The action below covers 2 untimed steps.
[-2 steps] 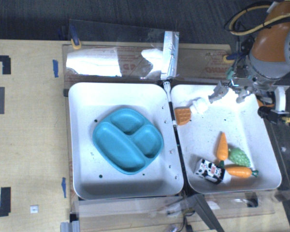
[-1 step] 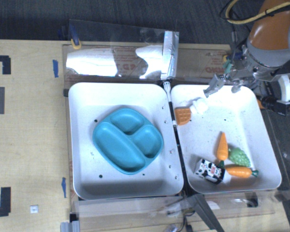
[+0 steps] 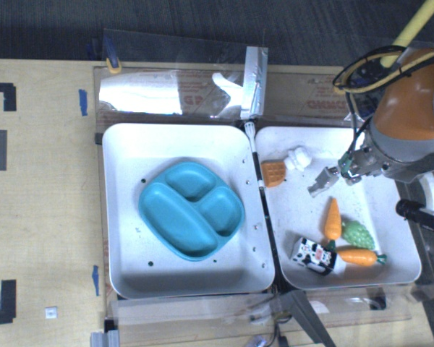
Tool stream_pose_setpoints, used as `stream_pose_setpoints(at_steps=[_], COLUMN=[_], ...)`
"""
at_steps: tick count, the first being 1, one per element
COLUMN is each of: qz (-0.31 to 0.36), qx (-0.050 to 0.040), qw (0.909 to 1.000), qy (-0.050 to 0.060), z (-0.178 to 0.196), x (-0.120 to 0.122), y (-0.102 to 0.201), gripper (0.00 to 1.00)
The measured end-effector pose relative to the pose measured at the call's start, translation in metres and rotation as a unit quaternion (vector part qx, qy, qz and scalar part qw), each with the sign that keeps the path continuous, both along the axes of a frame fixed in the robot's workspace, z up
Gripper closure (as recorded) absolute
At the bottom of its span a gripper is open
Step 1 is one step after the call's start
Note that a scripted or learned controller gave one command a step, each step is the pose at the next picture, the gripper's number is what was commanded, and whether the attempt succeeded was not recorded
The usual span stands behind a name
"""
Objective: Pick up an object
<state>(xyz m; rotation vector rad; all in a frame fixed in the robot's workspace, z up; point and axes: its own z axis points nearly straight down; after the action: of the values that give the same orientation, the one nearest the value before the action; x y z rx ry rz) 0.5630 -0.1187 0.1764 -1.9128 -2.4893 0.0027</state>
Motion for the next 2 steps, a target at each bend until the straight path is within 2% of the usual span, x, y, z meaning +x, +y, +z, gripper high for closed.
stream_pose_setpoints(at_steps=[1,2], qz=[-0.003,-0.004], qx=[-0.0007,-0.0017], qw=[1.0000,1.0000], qy=[-0.004,-0.008], z=[-0.090,-0.077], x=[-0.016,-0.014], y=[-0.051,-0.051], gripper=[0.00,1.00])
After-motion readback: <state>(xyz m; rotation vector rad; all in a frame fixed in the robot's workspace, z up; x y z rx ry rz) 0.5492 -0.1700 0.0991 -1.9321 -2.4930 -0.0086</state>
